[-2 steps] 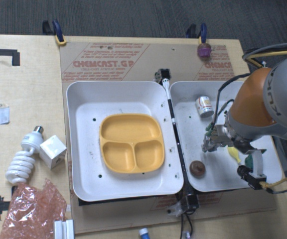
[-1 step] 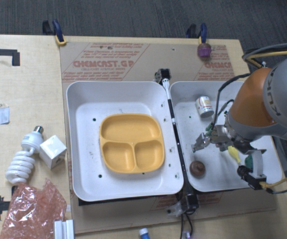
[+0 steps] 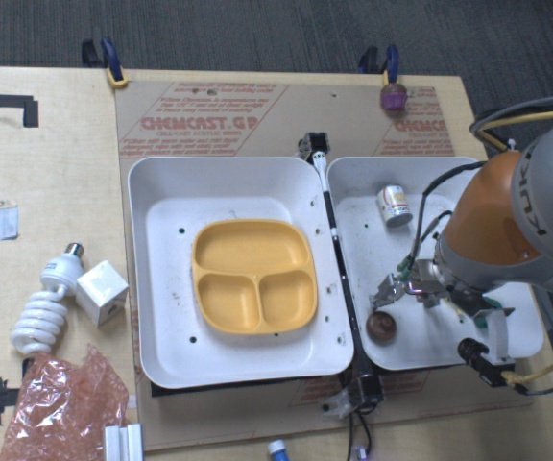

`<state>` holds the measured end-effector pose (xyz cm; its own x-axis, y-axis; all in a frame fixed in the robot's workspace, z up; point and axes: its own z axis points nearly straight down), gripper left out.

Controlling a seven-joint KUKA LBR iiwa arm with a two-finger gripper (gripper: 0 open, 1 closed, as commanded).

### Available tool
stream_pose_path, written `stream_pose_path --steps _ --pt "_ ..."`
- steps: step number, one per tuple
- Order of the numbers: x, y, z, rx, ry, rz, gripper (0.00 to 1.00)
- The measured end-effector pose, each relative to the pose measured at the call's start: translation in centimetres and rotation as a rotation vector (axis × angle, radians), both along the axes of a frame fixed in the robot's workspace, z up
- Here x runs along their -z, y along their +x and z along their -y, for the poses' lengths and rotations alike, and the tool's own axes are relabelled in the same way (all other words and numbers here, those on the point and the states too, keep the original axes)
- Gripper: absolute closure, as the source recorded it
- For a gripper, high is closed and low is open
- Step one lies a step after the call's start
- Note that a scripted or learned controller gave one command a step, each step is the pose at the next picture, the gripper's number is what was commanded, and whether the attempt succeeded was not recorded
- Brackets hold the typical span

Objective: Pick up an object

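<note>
The tool [image 3: 389,291] hangs low in the right bin [image 3: 353,185], just above a brown ball [image 3: 382,327]. I cannot tell its opening, and nothing is lifted yet. A small can [image 3: 393,205] lies farther back.

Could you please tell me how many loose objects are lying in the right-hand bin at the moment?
2: a small can near the back, and a dark round object near the front-left, beside the claw. The arm may hide others.
</note>
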<state>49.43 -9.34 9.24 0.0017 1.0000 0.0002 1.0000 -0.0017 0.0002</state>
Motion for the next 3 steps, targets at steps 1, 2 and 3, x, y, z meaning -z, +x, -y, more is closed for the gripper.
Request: stream_pose_path --steps 1,2,3 --pt "-1.0 0.1 0.1 0.001 -0.001 0.002 1.00" --pt "-10.0 3.0 -6.8 -0.004 -0.001 0.002 1.00" --pt "-10.0 3.0 -6.8 -0.004 -0.001 0.001 0.00"
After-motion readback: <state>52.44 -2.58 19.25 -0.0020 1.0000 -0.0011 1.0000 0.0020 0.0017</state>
